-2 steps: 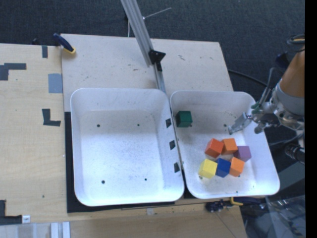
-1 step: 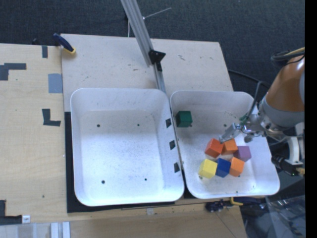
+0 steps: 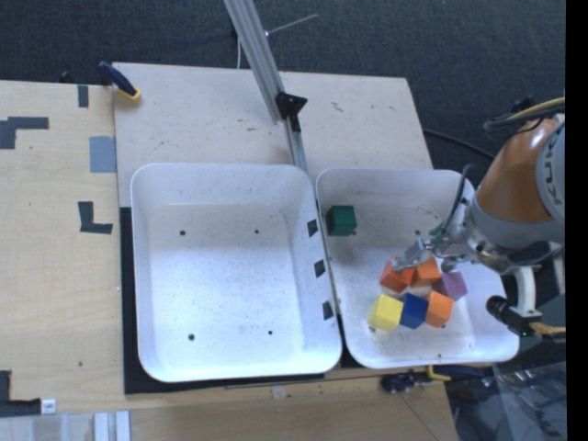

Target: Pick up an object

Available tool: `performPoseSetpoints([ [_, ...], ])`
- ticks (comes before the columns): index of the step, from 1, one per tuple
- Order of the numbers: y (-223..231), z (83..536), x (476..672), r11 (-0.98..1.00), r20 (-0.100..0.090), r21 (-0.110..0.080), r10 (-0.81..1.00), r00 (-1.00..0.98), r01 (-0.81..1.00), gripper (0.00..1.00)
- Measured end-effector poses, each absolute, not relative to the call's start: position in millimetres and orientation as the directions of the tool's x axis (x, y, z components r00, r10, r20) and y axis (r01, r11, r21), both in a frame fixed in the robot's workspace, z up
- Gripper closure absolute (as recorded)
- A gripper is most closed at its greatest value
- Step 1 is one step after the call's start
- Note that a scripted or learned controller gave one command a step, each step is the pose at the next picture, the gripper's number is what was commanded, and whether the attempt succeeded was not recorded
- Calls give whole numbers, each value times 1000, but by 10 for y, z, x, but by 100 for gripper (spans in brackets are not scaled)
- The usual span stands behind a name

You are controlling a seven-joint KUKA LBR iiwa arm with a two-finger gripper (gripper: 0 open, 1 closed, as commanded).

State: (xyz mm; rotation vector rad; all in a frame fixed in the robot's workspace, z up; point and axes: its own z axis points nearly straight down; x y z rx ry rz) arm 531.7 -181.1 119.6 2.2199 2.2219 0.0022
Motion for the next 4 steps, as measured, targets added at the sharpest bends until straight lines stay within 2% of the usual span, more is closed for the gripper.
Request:
performPoseSetpoints([
  [1,-1821,1327,5330,1,-2,7,1000,-1,1000,100],
  [2,-1924,1832,5364,1,-2,4,1000,-1,1000,100],
  [3,-1923,2147,5373,1,-1,3,1000,-1,1000,100],
  [4,-1390,2267,5443,7,2,1,1000,-7,1000,100],
])
